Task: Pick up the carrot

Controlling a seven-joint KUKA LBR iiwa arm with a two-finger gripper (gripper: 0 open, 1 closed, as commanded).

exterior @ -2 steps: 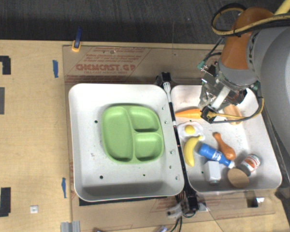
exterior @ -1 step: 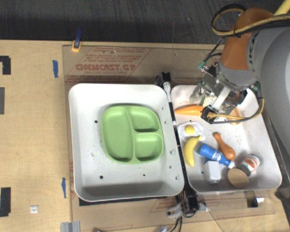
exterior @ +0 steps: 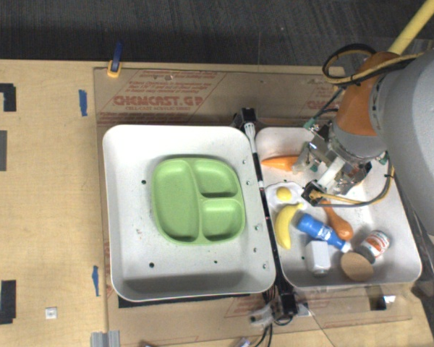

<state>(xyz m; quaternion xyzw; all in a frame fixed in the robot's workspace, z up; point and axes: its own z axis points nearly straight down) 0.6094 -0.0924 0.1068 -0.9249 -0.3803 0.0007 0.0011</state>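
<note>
Hovering over right bin (exterior: 401,215), gripper (exterior: 320,166) sat beside carrot (exterior: 281,163); grip state unclear. Carrot looked light, stiff, smooth toy; mid-body hold judged best.

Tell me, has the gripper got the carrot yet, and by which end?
It cannot be told. The gripper sits low at the carrot's thick right end, but the wrist hides the contact; the carrot lies flat in the right bin.
</note>
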